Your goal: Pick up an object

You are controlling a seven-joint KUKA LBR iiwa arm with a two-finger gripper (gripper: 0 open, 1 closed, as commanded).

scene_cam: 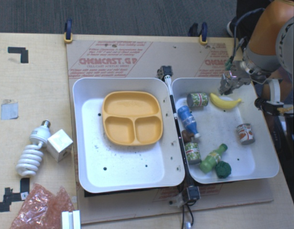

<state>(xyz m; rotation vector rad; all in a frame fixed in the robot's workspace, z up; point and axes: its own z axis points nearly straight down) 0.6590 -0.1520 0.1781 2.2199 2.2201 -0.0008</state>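
- Crumpled reddish plastic wrap (41,206) lies at the bottom left corner of the bench (32,94), nearest the lens.
- One spiral light bulb (32,151) rests beside one small white cube (60,144) (the two touch).
- Two white bins sit side by side: the left bin (89,171) holds one yellow divided tray (132,117).
- Seven items lie in the right bin (261,161): one banana (226,101), three small cans (198,99) (245,133) (192,152), one blue bottle (187,119), one green bottle (213,158) and one green broccoli-like toy (223,170).
- One pincer (228,86) hangs at the right bin's far rim, just beside the banana's top end; whether it is apart or together cannot be told.
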